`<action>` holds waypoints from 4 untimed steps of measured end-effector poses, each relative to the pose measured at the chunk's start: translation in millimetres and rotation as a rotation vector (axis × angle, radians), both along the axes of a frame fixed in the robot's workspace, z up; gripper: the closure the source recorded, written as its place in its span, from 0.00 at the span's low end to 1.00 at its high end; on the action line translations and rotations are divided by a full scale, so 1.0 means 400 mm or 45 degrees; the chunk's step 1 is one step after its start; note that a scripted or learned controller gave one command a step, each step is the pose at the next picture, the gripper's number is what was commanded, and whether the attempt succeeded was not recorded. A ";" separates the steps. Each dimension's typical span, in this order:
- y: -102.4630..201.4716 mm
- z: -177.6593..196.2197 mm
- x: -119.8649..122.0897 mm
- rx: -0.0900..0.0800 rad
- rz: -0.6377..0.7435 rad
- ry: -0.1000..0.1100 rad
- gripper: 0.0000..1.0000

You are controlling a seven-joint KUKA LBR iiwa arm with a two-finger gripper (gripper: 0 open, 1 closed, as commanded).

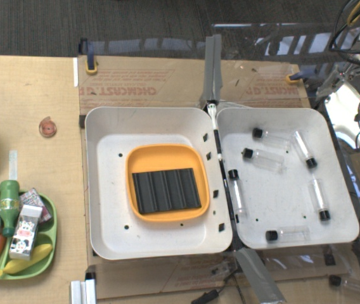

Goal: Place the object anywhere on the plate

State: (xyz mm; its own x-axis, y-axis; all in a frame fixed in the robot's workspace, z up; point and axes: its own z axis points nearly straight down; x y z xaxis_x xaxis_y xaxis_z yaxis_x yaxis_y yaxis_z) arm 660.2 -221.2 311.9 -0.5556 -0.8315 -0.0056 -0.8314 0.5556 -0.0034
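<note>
Across the floor of the right-hand shallow white bin lie six clear plastic vials with black caps, scattered and mostly apart from each other. By my reading, one of these is the object to be carried over. The pair near the bin's upper left lie close together, one vial lies hard against the left wall by the divider, and the vial with its cap toward the front right corner has bare floor all round it. I judge that last one, or the slanted vial at upper right, to be the easiest pick. A grasp should come straight down across the tube's narrow width near its middle, because a round, slick tube will roll or squirt out if caught near an end. The one against the wall leaves no room for a finger on its far side and is best avoided. I cannot tell what state the gripper is in. The target, a rounded-square orange plate, sits in the middle of the left white bin. A dark grey ribbed rectangular pad covers most of its well, and its grooves should help stop a vial rolling if it is released low and lengthwise. Beneath both bins is brown cardboard, and a green tray of toy food stands well off to the left.
</note>
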 end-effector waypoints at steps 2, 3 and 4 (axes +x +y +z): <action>0.001 0.017 -0.001 -0.001 0.875 0.001 0.00; 0.018 0.034 0.000 -0.002 1.199 -0.001 0.00; 0.030 -0.009 -0.002 -0.001 1.621 0.000 0.00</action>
